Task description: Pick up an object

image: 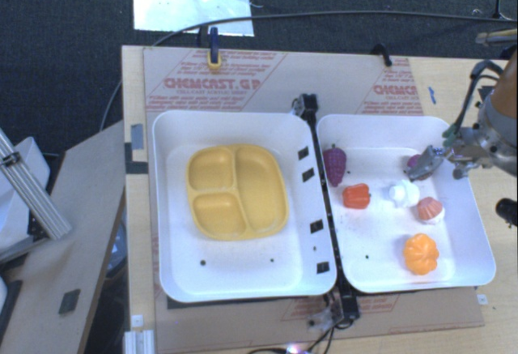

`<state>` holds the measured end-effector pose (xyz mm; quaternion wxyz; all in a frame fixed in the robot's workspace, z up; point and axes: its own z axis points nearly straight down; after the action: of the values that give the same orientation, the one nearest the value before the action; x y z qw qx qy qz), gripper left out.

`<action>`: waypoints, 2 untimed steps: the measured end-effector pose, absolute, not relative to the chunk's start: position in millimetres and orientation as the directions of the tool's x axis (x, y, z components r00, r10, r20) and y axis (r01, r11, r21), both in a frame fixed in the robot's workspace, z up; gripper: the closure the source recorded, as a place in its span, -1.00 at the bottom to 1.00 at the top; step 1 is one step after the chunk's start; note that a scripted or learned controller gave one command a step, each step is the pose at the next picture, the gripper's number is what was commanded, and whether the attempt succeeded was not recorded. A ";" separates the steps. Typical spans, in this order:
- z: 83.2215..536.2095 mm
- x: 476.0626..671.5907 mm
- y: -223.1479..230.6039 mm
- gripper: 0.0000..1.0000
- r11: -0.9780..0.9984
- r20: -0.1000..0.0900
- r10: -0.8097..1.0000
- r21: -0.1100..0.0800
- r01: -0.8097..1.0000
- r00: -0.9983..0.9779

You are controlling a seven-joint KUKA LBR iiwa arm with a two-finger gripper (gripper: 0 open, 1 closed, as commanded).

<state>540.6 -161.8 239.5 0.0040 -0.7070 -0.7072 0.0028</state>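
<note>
— As I look from the left side of the bench, what sits in the left bin?

— A yellow divided plate lies flat in the middle of it, with three compartments, all facing up. The bin's white floor shows around the plate on every side.

— And where the two bins meet?

— A dark strip with black clips runs down the seam between them. Just past it, inside the right bin, a dark purple fruit lies close to that bin's left wall.

— What else is in your bin?

— Below and to the right of the purple fruit is a red-orange pepper-shaped piece. Farther right a small white object sits beside a pink-and-white round piece, the two near each other but, as far as I can tell, not touching. Toward the front of the bin is an orange pumpkin-like piece, apart from the rest.

— And your gripper?

— My gripper hangs over the upper right part of the right bin, its grey fingers pointing left and down, just above the white object. A bit of purple shows right at the tips. Whether the fingers are spread or pressed together I cannot tell, and I see nothing clearly held between them.
</note>
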 end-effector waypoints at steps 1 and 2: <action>245.4 543.0 -161.3 -1.00 0.003 0.000 1.000 0.001 1.000 -0.003; 186.4 551.0 -159.5 -1.00 0.002 0.001 1.000 -0.002 1.000 -0.002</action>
<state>551.0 -159.5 186.4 0.0008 -0.7065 -0.7078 0.0004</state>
